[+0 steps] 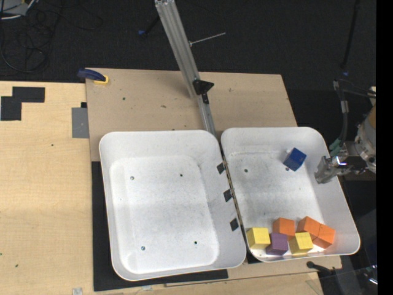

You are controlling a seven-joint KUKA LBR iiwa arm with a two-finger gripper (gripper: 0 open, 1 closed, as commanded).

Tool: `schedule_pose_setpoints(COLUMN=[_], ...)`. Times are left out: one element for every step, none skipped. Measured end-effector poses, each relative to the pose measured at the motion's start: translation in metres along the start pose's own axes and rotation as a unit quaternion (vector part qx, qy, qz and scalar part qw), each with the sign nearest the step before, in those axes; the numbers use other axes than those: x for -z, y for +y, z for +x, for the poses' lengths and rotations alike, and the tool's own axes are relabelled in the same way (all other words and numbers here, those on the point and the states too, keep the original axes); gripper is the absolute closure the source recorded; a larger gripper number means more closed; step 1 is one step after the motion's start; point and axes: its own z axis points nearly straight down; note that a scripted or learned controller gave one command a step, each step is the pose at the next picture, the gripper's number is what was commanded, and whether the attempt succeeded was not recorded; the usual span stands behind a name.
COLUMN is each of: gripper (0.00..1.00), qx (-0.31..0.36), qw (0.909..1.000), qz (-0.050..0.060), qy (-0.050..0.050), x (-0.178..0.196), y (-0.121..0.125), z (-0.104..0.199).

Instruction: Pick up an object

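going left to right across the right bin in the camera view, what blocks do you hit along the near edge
yellow block → purple block → second yellow block → orange block. Another orange block sits behind the purple one, so its place is unclear.

A slanted aluminium rail (184, 54) rises from the bench (245, 97) near its far edge, with a black bracket (202, 87) clamped partway along it. A blue-and-yellow clamp (93, 75) sits at the bench's far left corner, and a grey patch (79, 121) lies at its left edge (on the paler wooden tabletop (43, 195) beside it). Black cut-out shapes (21, 100) mark that tabletop's far left part, and three small black clips (227, 195) line the seam between the bins.
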Motion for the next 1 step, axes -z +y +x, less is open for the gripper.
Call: schedule_pose_setpoints(gripper=[1.0], qx=[0.002], qw=[1.0], qz=[0.003], qy=[0.002], x=[0.0017], y=[0.004], z=[0.0565])
